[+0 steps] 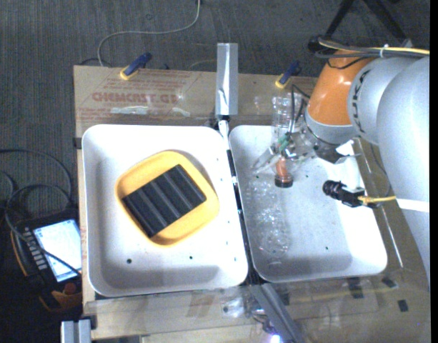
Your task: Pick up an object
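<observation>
Yellow plastic tray with black ribbed insert (168, 197) lies untouched in the left white bin (104, 141); the gripper (283, 164) hovers over the right white bin (347, 256), jaw state indiscernible.

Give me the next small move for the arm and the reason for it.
Probably shift the gripper toward the left bin: the yellow object with the black ribbed top lies there, while the gripper hangs over the right bin, away from it.
</observation>
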Tool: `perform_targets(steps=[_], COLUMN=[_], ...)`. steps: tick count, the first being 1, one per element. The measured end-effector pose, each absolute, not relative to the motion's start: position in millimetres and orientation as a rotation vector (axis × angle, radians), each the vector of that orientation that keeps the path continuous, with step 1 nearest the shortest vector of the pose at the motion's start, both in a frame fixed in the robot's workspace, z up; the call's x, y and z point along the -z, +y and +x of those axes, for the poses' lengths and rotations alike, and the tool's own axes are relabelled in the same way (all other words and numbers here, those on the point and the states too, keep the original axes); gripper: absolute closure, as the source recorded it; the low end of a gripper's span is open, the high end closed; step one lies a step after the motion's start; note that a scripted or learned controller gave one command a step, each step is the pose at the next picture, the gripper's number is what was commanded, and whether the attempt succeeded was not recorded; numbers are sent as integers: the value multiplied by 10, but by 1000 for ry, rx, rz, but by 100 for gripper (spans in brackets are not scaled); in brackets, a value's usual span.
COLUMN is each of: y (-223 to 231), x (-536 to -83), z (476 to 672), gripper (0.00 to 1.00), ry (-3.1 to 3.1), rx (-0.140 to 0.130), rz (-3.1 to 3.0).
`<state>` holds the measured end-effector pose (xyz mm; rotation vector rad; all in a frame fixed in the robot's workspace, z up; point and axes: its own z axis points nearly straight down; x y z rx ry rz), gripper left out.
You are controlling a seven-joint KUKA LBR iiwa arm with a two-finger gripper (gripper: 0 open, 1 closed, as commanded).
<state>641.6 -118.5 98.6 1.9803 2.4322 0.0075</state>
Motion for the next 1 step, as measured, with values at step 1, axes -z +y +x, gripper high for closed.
perform_targets(steps=[1], y=[-683], x=[-1832], z=[6094], gripper=[100], ry=[2466], rx=[0], rz=[1949])
